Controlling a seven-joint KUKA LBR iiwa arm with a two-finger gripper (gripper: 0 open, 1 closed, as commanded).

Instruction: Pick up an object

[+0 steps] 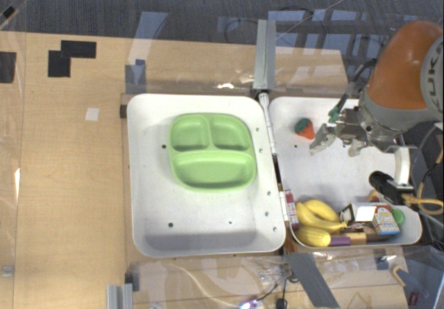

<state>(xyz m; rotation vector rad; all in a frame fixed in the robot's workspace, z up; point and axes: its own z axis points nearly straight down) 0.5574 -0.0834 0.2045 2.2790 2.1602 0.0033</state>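
My gripper (336, 146) hangs over the middle of the right bin (305, 169) with its two fingers spread open and nothing between them. A small red-orange toy with a green top (304, 127) lies just to the left of the left finger (319, 141), apart from it. Two yellow bananas (316, 212) rest at the bin's front edge, below the gripper. Beside them to the right sit small boxes (378, 219).
The left bin (149, 217) holds a green divided plate (211, 150). A metal rail (263, 57) runs between the bins at the back. The arm's orange band (406, 64) looms over the right bin's far right side.
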